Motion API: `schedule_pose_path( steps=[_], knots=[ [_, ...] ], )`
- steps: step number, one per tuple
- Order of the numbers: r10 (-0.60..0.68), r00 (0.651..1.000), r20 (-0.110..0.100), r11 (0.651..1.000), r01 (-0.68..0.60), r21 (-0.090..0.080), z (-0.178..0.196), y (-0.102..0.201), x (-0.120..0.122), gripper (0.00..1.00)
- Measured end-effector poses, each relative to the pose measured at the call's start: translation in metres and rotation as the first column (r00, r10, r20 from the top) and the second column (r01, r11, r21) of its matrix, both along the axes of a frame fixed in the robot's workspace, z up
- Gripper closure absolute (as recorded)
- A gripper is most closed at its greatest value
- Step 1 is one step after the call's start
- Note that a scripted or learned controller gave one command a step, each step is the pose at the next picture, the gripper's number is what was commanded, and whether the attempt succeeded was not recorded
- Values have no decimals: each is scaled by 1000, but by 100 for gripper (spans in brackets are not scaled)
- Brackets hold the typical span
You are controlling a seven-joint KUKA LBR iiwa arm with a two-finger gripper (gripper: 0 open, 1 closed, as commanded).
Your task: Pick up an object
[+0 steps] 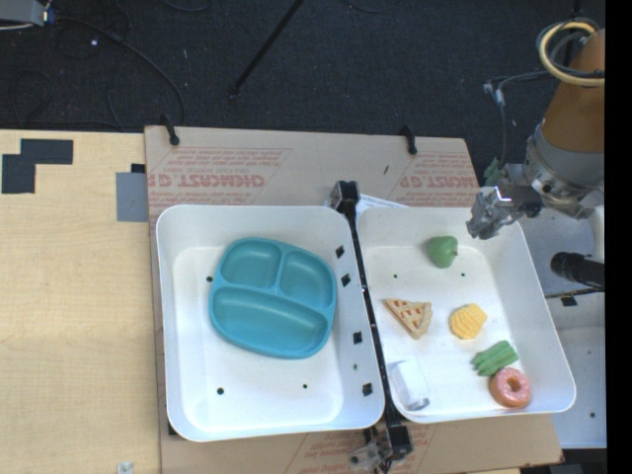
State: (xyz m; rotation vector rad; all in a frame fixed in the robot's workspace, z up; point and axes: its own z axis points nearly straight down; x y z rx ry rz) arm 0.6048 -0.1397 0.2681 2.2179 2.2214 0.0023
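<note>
Hovering over the right bin's (553,363) far corner: gripper (486,217), finger spread impossible to tell. Lying inside: green pepper (442,251) nearest, waffle wedge (410,316), corn (467,321), green beans (494,356), donut (511,387). Resting in the left bin (188,383): teal divided plate (273,297).

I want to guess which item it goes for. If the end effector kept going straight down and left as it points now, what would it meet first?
Probably the green pepper: it lies nearest the end effector, down-left of it in the right bin. Depth is unclear from above.
</note>
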Motion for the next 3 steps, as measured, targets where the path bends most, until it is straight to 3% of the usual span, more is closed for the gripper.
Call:
schedule_pose_path(
  steps=[2,3],
  knots=[
    [3,1000,-7,1000,-3,3,-10,102,-8,100],
    [4,1000,-9,1000,-4,3,-16,159,-26,100]
  ],
)
